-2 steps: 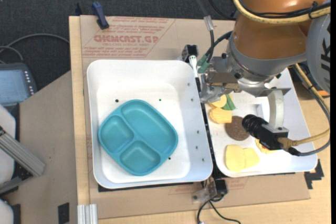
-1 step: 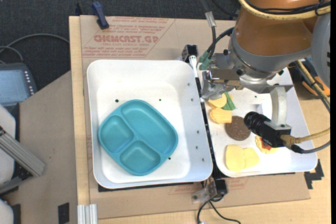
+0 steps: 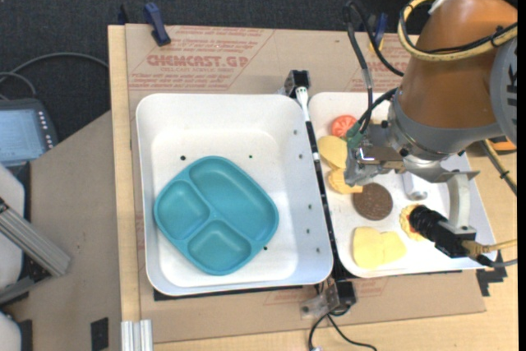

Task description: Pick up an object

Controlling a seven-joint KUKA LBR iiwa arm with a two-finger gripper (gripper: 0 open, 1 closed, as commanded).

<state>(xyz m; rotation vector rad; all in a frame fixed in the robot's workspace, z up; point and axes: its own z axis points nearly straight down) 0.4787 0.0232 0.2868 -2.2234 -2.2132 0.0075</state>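
Observation:
My gripper (image 3: 354, 170) hangs low over the left side of the right bin (image 3: 427, 263), below the big orange wrist band. Right beside it lie a pale yellow piece (image 3: 332, 150) and a smaller yellow piece (image 3: 338, 182). A brown round disc (image 3: 373, 201) sits just below and to the right of the gripper. A red-orange piece (image 3: 343, 125) lies toward the bin's far left corner. A yellow block (image 3: 378, 248) rests near the front wall. An orange-yellow piece (image 3: 407, 218) is partly covered by the arm.
The left bin (image 3: 156, 119) holds a teal divided plate (image 3: 215, 214). A black divider strip (image 3: 315, 168) runs between the two bins. The arm body covers the right bin's back and right side. Cardboard (image 3: 205, 53) lies under both bins.

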